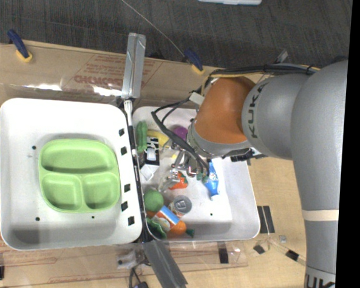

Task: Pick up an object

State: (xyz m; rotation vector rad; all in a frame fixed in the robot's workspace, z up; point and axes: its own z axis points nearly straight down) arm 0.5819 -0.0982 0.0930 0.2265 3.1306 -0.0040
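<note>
Arm (303, 117) over right bin (240, 205) | hand (181, 168): grip state unclear | bins: 2 | green tray (79, 175): 1, left bin (15, 160)

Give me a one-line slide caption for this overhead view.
Arm reaches into the right bin of small items; a green tray sits in the left bin.

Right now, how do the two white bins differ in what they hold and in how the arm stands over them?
The left bin holds one thing, a green divided tray lying flat; the right bin holds a jumble of small things, among them a green ball and a blue item. The arm reaches down over the right bin, while the left bin lies open to view. Both are shallow and white, side by side.
</note>
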